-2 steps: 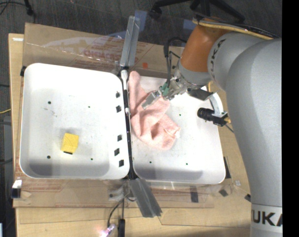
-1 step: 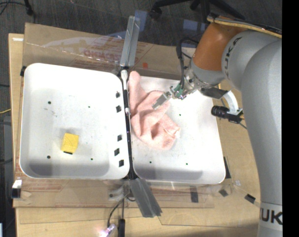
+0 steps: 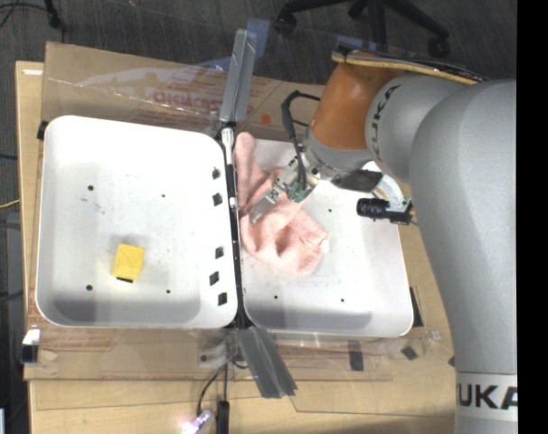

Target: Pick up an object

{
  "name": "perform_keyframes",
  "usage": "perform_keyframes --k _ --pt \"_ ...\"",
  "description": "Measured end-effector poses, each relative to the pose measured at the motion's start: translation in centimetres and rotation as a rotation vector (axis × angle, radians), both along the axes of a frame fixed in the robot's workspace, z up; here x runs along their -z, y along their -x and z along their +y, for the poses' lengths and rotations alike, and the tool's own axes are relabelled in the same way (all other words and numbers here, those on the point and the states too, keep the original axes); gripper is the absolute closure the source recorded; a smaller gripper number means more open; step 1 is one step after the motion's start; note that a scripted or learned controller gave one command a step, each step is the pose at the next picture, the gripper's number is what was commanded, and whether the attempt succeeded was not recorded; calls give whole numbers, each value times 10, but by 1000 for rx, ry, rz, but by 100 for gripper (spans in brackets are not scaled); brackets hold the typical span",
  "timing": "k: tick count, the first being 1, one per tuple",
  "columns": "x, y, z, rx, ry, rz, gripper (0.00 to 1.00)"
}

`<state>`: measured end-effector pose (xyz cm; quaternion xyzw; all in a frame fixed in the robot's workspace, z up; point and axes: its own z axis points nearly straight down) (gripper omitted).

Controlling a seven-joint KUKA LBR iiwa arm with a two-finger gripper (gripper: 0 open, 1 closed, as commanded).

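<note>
Pink cloth: lies crumpled in the right bin, against its left wall, one end running up toward the bin's far left corner.
Tool: low over the cloth's upper part, fingers pointing left; whether they are apart or together, I cannot tell.
Arm: grey with an orange band, reaching in from the right.
Yellow block: in the left bin, near its front left part.
Counter: brown, carrying both bins.
</note>
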<state>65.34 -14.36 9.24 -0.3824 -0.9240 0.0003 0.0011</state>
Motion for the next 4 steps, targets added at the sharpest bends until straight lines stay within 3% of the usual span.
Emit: perform_keyframes --k 1,2,3,4 --pt "-11 -1 0 -4 1 -1 100" --pt "-111 20 -19 356 2 -4 100" --pt "-111 20 -18 356 2 -3 0" --pt "-3 24 -1 145 0 0 0"
